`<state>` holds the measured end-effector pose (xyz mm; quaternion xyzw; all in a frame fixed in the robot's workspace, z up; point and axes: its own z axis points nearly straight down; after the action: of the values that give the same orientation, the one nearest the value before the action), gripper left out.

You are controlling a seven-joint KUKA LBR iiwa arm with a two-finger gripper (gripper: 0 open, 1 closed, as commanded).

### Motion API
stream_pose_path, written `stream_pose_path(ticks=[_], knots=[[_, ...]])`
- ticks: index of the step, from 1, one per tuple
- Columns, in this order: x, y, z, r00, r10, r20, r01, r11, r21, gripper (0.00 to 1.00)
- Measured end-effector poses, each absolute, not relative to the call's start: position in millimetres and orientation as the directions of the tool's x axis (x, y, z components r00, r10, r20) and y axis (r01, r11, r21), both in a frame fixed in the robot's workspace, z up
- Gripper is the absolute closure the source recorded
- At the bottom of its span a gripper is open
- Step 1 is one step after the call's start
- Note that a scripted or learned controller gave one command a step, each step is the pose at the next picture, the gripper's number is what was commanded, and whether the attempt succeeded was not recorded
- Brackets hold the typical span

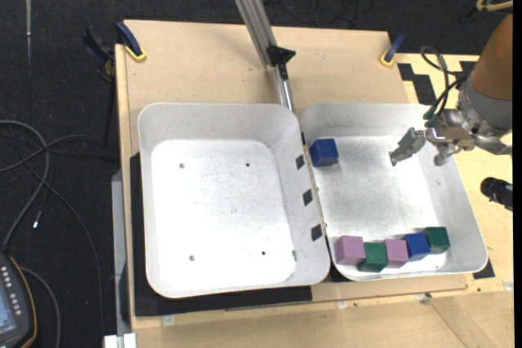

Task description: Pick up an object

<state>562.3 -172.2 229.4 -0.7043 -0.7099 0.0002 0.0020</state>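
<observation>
Blocks are sitting in the right bin [457, 200]: a blue cube [324, 151] is lying alone near the bin's upper left corner, well apart from a row along its near wall, pink block [350, 248], green block [375, 256], second pink block [396, 251], blue block [418, 244], dark green block [438, 239]. The gripper [424, 147] is hovering over the bin's upper right part, fingers spread, pinching nothing. The left bin [163, 126] is lying just beside it.

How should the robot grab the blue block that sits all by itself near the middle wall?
Probably from straight above, with the fingers closing on two opposite flat sides of the lone blue block. It is a small cube sitting flat in the right bin, with free space on its right and near sides. The bin's wall is close on its left, so pinching its far and near faces looks safest.
</observation>
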Motion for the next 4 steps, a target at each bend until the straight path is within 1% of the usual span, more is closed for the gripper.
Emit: stream_pose_path(ticks=[1,2,3,4], knots=[[555.9,-177.7,256.2,0.0,1.0,-0.002,1.0,0.0,0.005,0.0],[556.6,-177.5,265.0,-0.003,1.0,-0.003,1.0,0.003,0.005,1.0],[564.9,-87.9,257.0,-0.011,1.0,0.003,1.0,0.011,-0.001,1.0],[564.2,-93.2,257.4,-0.002,1.0,0.0,1.0,0.002,0.0,0.0]])
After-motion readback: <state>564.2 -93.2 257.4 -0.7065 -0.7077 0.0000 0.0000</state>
